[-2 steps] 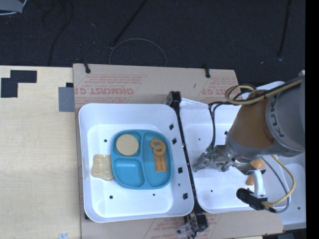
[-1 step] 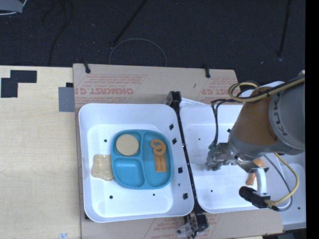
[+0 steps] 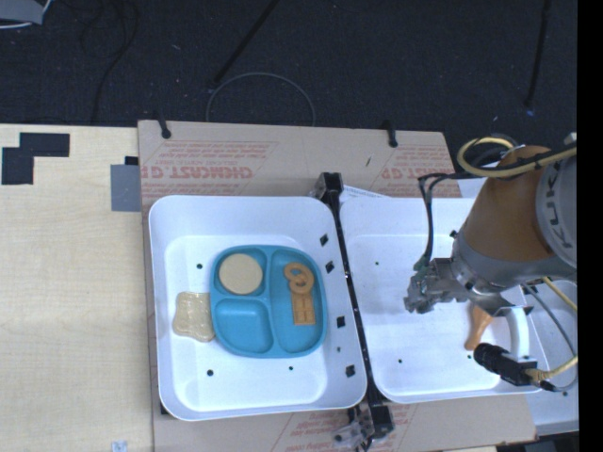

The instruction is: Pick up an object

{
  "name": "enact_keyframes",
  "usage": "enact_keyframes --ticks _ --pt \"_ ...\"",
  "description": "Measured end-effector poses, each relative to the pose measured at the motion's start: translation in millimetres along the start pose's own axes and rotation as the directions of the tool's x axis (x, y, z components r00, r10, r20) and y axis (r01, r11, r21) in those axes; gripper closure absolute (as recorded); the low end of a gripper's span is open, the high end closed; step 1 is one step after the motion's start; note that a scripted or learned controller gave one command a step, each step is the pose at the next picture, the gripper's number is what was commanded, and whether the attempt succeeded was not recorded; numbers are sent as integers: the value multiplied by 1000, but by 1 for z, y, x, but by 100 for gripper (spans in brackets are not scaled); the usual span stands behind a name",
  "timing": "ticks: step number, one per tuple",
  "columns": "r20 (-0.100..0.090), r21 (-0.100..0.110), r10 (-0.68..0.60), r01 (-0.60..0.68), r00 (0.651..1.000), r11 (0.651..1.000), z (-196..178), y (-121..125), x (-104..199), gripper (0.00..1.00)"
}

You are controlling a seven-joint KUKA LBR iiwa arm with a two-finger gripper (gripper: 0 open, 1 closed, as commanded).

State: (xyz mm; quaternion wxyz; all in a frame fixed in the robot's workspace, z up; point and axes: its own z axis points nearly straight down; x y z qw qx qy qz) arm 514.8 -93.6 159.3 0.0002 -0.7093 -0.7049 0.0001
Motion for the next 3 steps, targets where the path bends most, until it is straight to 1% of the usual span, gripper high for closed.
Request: enact_keyframes --ticks 1,2,3 --pt "1 -3 -6 6 1000 1000 -57 5 -10 100" --pt "0 0 -6 6 1000 1000 -81 6 -11 100" --pt "-2 4 -9 9 1000 1000 -69 1 38 100"
